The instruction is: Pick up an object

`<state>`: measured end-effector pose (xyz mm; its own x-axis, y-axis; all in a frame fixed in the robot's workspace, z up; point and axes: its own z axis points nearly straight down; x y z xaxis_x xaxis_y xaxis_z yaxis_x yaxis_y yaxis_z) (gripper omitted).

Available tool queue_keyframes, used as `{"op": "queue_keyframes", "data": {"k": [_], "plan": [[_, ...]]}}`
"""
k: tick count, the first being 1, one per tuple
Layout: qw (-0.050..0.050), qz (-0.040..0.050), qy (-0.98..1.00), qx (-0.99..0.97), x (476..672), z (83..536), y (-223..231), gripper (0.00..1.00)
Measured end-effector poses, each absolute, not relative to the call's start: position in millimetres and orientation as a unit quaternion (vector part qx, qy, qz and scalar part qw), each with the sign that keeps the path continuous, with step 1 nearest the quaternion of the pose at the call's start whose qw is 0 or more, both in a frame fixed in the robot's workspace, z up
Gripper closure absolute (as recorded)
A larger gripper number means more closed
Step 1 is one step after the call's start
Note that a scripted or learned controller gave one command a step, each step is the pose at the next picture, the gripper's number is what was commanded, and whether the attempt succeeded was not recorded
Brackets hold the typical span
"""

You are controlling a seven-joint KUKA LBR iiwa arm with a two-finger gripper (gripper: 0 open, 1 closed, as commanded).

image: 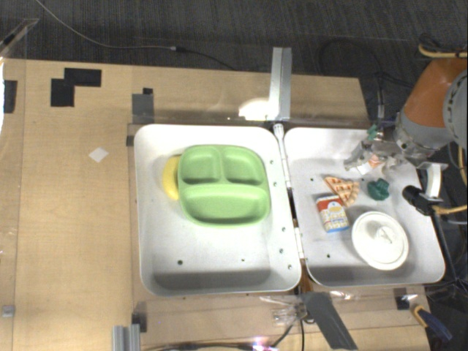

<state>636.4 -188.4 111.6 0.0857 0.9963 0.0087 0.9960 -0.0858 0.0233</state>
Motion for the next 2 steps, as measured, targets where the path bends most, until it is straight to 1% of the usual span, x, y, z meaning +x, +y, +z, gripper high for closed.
{"op": "queue_keyframes", "data": {"k": [1,2], "plan": [[0.002,0.0022,0.694,0.720,621.0,87.0,-113.1,0.00],[0.006,0.0041,0.694,0.720,623.5,100.5,-114.0,1.00]]}}
